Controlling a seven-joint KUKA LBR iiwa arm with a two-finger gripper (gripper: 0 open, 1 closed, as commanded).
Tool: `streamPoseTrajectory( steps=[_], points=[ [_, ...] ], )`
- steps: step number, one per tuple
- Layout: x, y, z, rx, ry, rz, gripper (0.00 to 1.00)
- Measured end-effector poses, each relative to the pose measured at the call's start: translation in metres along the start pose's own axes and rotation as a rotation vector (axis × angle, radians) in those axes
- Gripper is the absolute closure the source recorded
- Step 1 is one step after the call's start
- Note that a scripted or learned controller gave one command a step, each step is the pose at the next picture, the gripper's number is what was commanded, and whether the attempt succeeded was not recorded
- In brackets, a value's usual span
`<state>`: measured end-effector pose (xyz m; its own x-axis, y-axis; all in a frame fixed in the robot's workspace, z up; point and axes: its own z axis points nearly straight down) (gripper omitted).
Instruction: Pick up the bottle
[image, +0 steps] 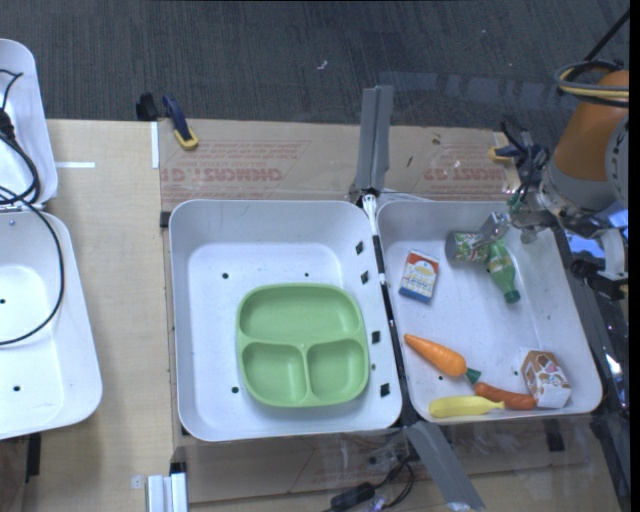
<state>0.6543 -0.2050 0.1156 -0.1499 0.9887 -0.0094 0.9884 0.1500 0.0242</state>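
The bottle (502, 269), green, lies on its side near the far edge of the right bin (575, 330), cap toward the near right. The gripper (497, 228) sits just above its far end, beside a crumpled green packet (464, 246). This looks like the reach-and-grasp step; next it must close squarely across the bottle's body, then lift. One bottle, one packet, two small cartons, two carrots, one banana; the left bin (200, 330) holds one green plate (302, 343).
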Motion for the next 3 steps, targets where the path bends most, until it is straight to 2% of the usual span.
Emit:
streamPoseTrajectory(
  steps=[1, 2, 3],
  points=[
    [-0.003, -0.010, 0.004, -0.008, 0.007, 0.170, 0.00],
    [-0.004, -0.010, -0.006, -0.008, 0.000, 0.165, 1.00],
    [-0.004, -0.010, -0.006, -0.008, 0.000, 0.165, 0.00]
  ],
)
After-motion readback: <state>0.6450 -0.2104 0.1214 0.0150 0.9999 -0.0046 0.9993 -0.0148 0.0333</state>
